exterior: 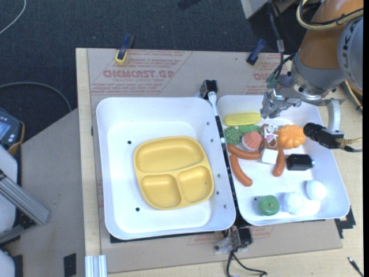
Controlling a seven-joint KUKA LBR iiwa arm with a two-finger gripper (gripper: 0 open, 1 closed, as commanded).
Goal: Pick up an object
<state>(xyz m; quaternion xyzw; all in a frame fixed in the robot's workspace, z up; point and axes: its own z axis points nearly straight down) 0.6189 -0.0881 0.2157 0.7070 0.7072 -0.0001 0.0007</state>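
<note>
Hovering over the corn [242,119], the gripper [271,109] (finger spread unclear) seems poised for a grab.

- A rounded orange band is seen on the grey arm [331,36].
- Thin cables are looped over the orange casing.
- A small metallic hand [271,109] is fitted below the wrist.

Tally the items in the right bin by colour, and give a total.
Yellow: 1, corn
Green: 2, leafy piece, round piece
Orange or red: 4, pumpkin, sausages
White: 2, eggs
Black: 1, block
Total: 10
</note>
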